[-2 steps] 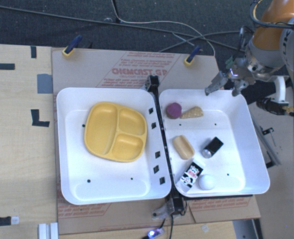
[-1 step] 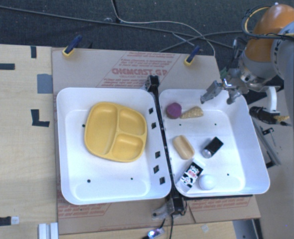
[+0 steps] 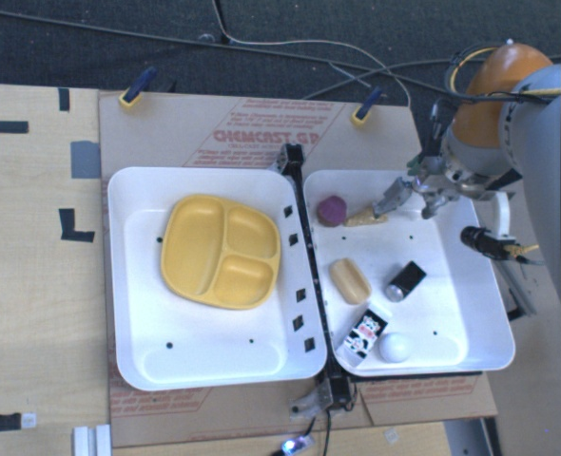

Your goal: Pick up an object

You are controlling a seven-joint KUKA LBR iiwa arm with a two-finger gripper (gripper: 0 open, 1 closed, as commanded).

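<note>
My gripper (image 3: pixel 411 204) hangs over the back of the right bin (image 3: pixel 471 283), open, with nothing between its fingers. Its left finger (image 3: pixel 391 201) is just above the wide end of a tan cone (image 3: pixel 361 218) that lies on the bin floor. A purple ball (image 3: pixel 332 210) rests beside the cone's tip, near the divider. Further forward lie a tan bread roll (image 3: pixel 350 280), a black block with a silver end (image 3: pixel 406 281), a cow-patterned carton (image 3: pixel 366 336) and a white ball (image 3: pixel 394 348).
A yellow divided plate (image 3: pixel 220 252) sits in the left bin (image 3: pixel 133 283). A black clamp rail (image 3: pixel 304 255) runs between the bins. The arm's grey body and orange band (image 3: pixel 504 93) lean in from the upper right. Cables cross the dark floor behind the bench.
</note>
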